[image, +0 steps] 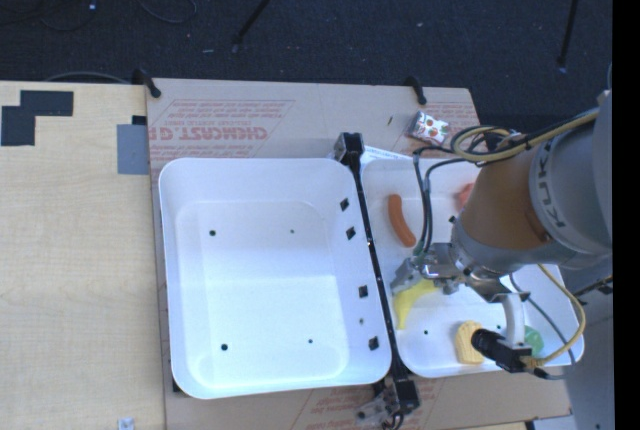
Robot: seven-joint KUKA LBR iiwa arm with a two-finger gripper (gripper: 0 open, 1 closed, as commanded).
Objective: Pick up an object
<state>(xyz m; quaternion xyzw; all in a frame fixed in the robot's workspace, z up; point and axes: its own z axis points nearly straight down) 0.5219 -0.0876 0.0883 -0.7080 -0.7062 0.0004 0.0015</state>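
- Over the right-hand shallow white bin (pixel 440 370), the two-finger gripper (pixel 420 273) hangs low, with the curved yellow plastic banana (pixel 408 301) lying just below it, towards the near wall.
- Banana's long axis runs roughly along the black divider (pixel 362 248).
- Whether the jaws are parted or closed cannot be told.

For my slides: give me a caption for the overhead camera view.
KUKA arm reaching into the right bin, its tool low by a yellow item; an orange sausage-shaped item lies nearby.
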